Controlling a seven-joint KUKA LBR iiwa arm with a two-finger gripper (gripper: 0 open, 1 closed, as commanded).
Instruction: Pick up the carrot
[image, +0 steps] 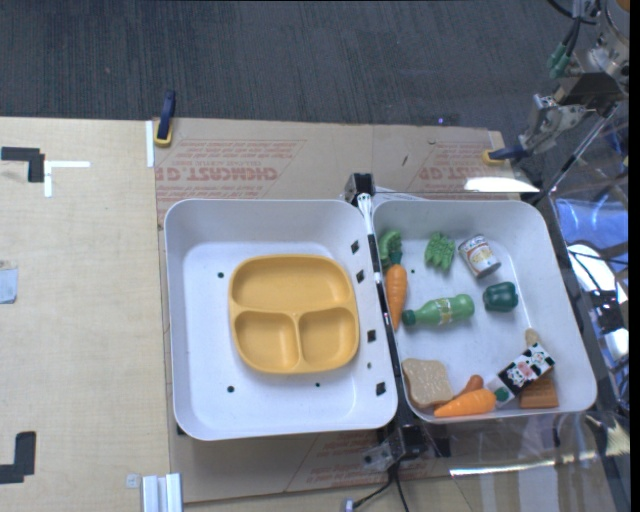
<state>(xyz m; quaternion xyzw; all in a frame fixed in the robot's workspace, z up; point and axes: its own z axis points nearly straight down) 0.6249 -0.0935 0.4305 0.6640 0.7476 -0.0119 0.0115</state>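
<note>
The hand (583, 85) is seen at the upper right, beyond the bins; its state cannot be told. The carrot (396, 292) is found against the right bin's (556, 262) left wall. Open floor is left around the yellow tray (294, 326) in the left bin (190, 330), on the cardboard-covered surface (80, 330).

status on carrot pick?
Gripper high, beyond right bin. Orange carrot with green top lies at bin's left wall. Green bottle close beside it.

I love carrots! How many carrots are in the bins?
2. One carrot lies along the right bin's left wall, beside the green bottle. The other carrot lies at its near edge, touching the bread slice.
</note>
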